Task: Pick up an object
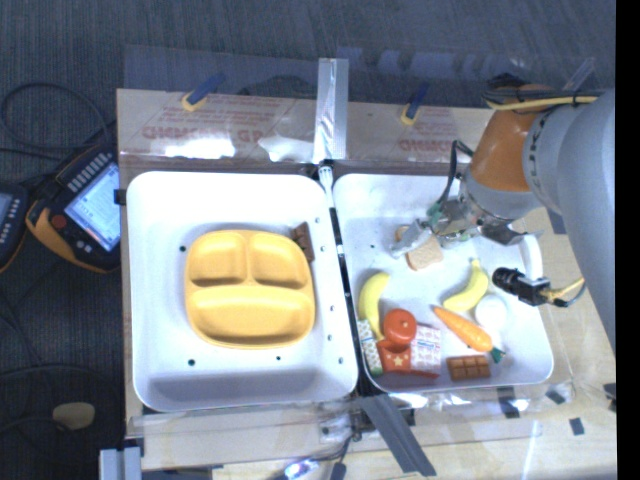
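Two bananas lie in the right bin (540, 368). One banana (467, 290) sits just below the pincer (447, 220), its long axis slanting up toward the right. Nearer the pincer, a bread slice (425, 256) lies just beside it; whether the pincer grips anything is unclear.

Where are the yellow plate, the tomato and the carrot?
yellow plate (250, 288): camera view, on its central divider ridge, left bin.
tomato (400, 325): camera view, middle of its red top, right bin.
carrot (462, 329): camera view, mid-length of its orange body.
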`<action>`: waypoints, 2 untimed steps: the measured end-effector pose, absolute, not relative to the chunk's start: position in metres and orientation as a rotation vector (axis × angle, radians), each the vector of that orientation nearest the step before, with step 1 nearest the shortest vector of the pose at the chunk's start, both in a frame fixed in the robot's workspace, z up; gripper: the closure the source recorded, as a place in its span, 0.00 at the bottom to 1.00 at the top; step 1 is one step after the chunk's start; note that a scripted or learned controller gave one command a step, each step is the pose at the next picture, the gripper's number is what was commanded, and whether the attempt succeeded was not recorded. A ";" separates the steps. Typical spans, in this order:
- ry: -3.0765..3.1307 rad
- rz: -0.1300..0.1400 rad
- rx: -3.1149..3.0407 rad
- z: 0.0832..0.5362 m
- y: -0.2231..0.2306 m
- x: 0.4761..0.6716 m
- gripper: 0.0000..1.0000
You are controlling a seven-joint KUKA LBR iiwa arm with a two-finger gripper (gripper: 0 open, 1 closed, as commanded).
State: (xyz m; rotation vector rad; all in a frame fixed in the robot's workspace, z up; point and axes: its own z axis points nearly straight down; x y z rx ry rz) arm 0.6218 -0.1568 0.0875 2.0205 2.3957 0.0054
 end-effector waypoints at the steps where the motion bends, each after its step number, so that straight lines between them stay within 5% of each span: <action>1: 2.396 0.005 2.020 0.088 -0.157 0.622 0.00; 2: 2.397 0.002 2.021 0.094 -0.157 0.622 1.00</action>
